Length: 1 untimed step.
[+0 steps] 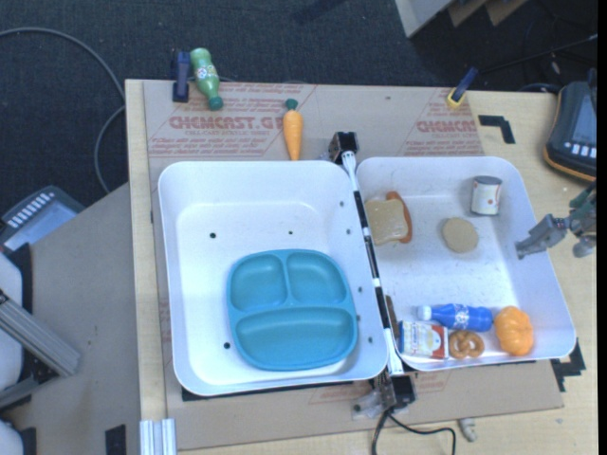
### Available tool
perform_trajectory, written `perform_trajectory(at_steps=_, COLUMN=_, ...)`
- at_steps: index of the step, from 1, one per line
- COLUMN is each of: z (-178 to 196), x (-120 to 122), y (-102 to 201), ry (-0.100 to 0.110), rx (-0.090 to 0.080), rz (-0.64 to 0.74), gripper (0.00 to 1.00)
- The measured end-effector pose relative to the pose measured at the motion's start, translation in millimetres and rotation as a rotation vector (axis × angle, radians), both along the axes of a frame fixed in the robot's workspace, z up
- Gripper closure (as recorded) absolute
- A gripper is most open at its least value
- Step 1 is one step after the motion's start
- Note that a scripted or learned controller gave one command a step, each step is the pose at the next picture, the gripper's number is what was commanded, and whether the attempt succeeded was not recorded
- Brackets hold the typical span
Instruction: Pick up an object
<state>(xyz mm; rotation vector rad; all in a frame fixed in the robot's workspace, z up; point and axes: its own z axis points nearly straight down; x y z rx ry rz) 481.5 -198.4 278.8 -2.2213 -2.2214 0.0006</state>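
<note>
The right bin (541, 282) holds a slice of toast (385, 222), a round tan cookie (461, 235) and a small white can (486, 195). Along its front lie a blue bottle (461, 317), an orange fruit (514, 330), a pretzel (465, 345) and a small carton (423, 339). My gripper (533, 241) reaches in from the right, over the bin's right rim, with its tip to the right of the cookie. I see nothing held in it.
A blue divided plate (291, 308) lies in the left bin (190, 207). Behind the bins on the board lie a carrot (293, 133), a green bottle (204, 77) and a dark blue item (180, 74). A black clamp (343, 145) sits between the bins.
</note>
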Motion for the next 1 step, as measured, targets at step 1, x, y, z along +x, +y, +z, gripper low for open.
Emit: perform_trajectory(at_steps=1, z=-180.1, x=100.6, y=26.3, ry=0.001, rx=0.001, rz=0.001, gripper=0.0)
